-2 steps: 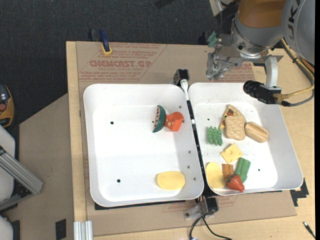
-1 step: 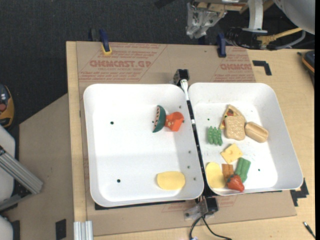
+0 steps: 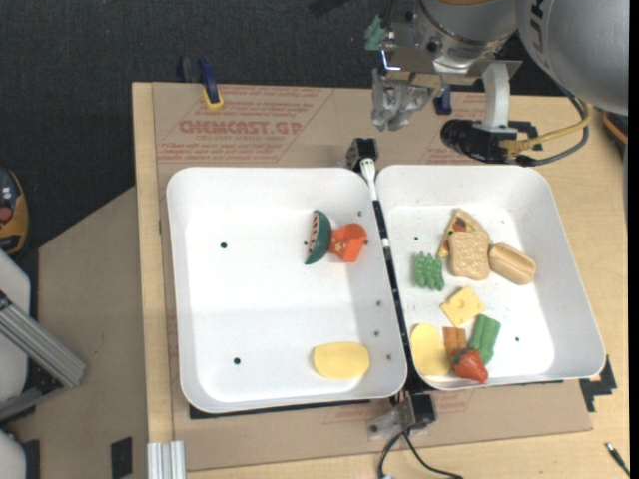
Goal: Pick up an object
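A: Where is the hand (image 3: 402, 108)?

B: Behind the bins' divider (image 3: 384, 257), above the surface; its grip I cannot tell.

A: Nearest object?

B: The cracker (image 3: 467, 253), in front of the divider's far end, rightwards.

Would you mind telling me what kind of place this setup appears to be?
Probably a robotics lab bench for grasping trials: a robot arm hangs over two white bins of toy food, such as a watermelon slice, on a cardboard-covered table.
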You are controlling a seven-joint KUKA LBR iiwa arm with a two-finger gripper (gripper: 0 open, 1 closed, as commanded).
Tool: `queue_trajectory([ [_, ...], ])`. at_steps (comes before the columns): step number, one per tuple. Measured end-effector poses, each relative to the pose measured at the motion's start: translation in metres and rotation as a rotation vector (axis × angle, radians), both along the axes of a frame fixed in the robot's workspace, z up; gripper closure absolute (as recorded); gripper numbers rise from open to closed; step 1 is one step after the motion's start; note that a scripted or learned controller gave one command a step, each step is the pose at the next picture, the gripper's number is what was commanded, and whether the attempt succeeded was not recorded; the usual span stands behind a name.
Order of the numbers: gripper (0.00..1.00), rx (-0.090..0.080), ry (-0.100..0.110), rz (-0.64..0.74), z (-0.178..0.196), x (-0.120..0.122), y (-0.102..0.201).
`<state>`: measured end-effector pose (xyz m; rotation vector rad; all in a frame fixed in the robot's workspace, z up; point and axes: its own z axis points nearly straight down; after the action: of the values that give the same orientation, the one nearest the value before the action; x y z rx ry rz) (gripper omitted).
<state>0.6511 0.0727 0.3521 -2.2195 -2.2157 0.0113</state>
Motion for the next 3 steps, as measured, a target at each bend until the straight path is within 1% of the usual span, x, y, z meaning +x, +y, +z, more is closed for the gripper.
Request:
queue_trajectory([
  [1, 1.0, 0.002, 0.0, 0.006, -0.071, 0.014, 0.052],
  [2, 1.0, 0.002, -0.002, 0.007, -0.124, 0.014, 0.11],
  [3, 1.0, 0.0, 0.003, 0.003, -0.175, -0.05, 0.119],
])
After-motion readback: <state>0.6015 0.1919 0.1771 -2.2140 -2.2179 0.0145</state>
